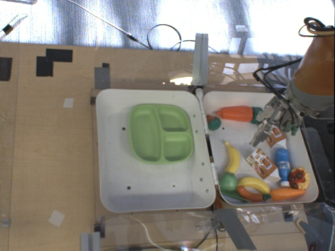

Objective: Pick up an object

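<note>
Hand (272,125) hovers near right bin's far right edge, above small brown-white printed packet (275,135); how far open, cannot tell. Risk: packet lies flat, fingers may slide off; blue plastic bottle (282,163) near, may get knocked.

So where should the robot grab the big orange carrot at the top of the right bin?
Probably around the middle of the long orange toy carrot, coming straight down from above. It lies flat and sideways with bare white bin floor just below it, so fingers could close across its narrow width.
</note>
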`<action>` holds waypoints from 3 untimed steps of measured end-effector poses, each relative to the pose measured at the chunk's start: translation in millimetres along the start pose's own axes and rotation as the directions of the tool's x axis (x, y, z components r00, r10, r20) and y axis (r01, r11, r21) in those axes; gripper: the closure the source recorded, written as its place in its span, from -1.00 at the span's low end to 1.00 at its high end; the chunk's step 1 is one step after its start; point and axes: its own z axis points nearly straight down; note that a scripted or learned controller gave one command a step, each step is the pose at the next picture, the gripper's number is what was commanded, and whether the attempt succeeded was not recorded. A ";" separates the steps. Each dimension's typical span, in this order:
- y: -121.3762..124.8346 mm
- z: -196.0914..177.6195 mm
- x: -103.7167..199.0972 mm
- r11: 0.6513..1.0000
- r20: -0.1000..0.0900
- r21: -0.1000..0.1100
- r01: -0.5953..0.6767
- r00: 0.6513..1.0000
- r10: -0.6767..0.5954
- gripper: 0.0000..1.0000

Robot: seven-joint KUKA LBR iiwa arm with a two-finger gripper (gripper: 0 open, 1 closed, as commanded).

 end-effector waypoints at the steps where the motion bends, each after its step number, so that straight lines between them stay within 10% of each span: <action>1: -25.0 128.5 47.9 1.000 -0.005 0.001 0.005 1.000 -0.005 -1.00; 2: -11.3 98.5 -35.8 0.997 0.003 -0.001 -0.075 0.997 0.075 -1.00; 3: -74.5 136.5 -16.1 0.999 0.002 0.001 -0.040 0.999 0.040 -1.00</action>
